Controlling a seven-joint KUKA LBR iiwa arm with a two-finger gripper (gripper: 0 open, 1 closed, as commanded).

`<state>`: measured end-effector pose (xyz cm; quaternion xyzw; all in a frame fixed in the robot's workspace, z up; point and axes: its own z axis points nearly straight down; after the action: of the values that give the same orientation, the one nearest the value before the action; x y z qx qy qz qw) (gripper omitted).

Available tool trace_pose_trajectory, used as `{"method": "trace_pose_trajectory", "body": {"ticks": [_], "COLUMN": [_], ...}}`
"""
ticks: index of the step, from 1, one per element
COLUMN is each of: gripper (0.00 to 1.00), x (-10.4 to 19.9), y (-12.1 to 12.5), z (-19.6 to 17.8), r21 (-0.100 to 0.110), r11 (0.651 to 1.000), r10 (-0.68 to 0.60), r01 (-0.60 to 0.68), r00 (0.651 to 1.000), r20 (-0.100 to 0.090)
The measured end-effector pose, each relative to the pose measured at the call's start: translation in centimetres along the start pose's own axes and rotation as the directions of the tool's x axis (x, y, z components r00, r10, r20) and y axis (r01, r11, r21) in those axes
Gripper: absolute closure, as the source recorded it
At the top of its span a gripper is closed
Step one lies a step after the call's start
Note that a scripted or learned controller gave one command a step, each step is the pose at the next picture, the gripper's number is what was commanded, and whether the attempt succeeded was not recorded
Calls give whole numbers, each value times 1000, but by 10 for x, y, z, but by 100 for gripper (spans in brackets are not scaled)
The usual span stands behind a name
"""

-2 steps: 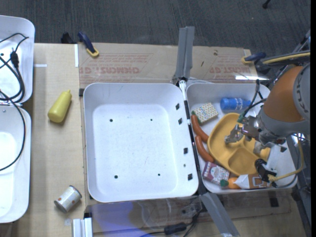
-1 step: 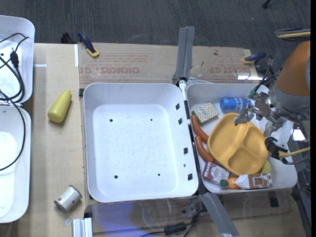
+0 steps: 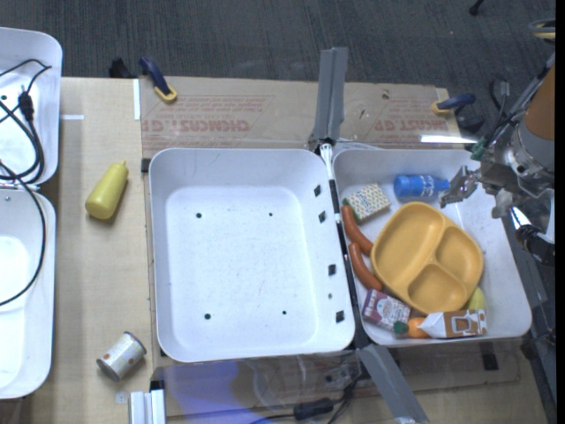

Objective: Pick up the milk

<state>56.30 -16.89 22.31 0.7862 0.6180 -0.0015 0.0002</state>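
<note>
The gripper [image 3: 479,186] hangs at three o'clock in the view, over the top right corner of the right bin [image 3: 516,276], with the grey arm [image 3: 538,140] behind it at the frame edge. Its fingers are small and dark against the bin wall, and I cannot tell how far apart they stand. Nothing shows between them. Just beside it, toward nine o'clock, lies a blue bottle [image 3: 420,185] on its side, close to the fingers but whether touching is unclear.

The milk [image 3: 455,324] is a small carton lying flat at the bin's five o'clock corner, by the front wall, well apart from the gripper. A yellow plate [image 3: 427,256] with divided sections sits tilted in the middle of the bin, between gripper and milk, its lower edge just over the carton. At the carton's nine o'clock sits a dark red packet [image 3: 385,309], with a small orange bit [image 3: 415,329] between them. Two sausages [image 3: 357,232] run along the bin's left wall, and a speckled sponge [image 3: 370,200] lies at the plate's eleven o'clock.

The left bin [image 3: 168,263] sits alongside. Out on the bench at nine o'clock lies a mustard bottle [image 3: 107,192], and at seven o'clock a can [image 3: 121,355] on its side.
</note>
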Motion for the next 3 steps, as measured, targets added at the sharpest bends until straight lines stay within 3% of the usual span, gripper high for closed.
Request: {"method": "trace_pose_trajectory", "body": {"ticks": [1,2,3], "gripper": [0,0,0], "x": [-31,10,-12], "y": [-68,-76,-71], "z": [81,101,119], "r21": [0,0,-2], "r11": [928,989,945], "r10": [-372,-150,-327], "r01": [372,150,327], "r00": [928,989,945], "r20": [-3,-2,-3]}}
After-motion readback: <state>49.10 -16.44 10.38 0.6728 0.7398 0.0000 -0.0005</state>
